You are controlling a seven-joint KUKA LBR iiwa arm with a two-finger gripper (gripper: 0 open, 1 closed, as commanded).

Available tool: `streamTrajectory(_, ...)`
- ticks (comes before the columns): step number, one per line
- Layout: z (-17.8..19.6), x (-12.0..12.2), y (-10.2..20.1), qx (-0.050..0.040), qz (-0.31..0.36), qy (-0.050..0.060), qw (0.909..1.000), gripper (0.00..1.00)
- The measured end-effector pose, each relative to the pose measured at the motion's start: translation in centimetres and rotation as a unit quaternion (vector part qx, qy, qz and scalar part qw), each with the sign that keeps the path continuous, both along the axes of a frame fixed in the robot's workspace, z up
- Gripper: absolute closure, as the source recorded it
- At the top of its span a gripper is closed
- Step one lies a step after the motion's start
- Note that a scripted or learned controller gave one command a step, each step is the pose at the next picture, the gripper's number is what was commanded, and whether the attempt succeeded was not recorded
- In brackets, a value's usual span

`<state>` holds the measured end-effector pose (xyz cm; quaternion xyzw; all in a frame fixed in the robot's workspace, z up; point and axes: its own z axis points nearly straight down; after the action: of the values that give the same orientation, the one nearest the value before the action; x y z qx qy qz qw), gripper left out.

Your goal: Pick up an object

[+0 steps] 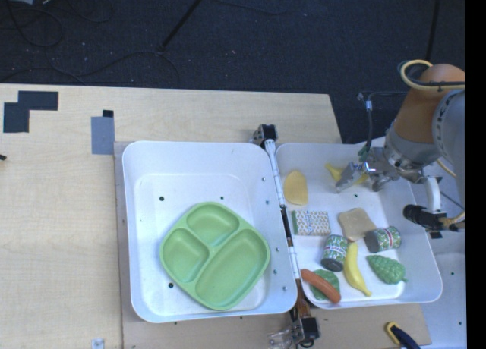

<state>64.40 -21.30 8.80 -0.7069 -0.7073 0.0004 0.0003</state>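
The hand (355,175) is hovering low over the far end of the right bin (425,294), and I cannot tell whether it is gripping anything. A small yellow piece (335,170) is lying right against it on the side facing the left bin (129,188); it looks like light, hard plastic, likely slippery, best pinched across its narrow width. Nearer me than the hand, the toy banana (355,268), tan bread slice (355,223) and small can (383,239) are waiting, all probably light and stiff. The green plate (215,256) is sitting well off in the left bin.
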Motion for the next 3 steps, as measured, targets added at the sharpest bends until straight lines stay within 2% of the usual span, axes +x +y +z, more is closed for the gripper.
streamTrajectory(1, -0.1, 0.0, 3.5, 0.0004, 0.0, 0.001, 1.0, 0.0)
streamTrajectory(2, 0.0, 0.0, 0.0, 0.0, 0.0, 0.0, 1.0, 0.0)
streamTrajectory(3, -0.1, 0.0, 3.0, 0.0005, 0.0, 0.001, 1.0, 0.0)
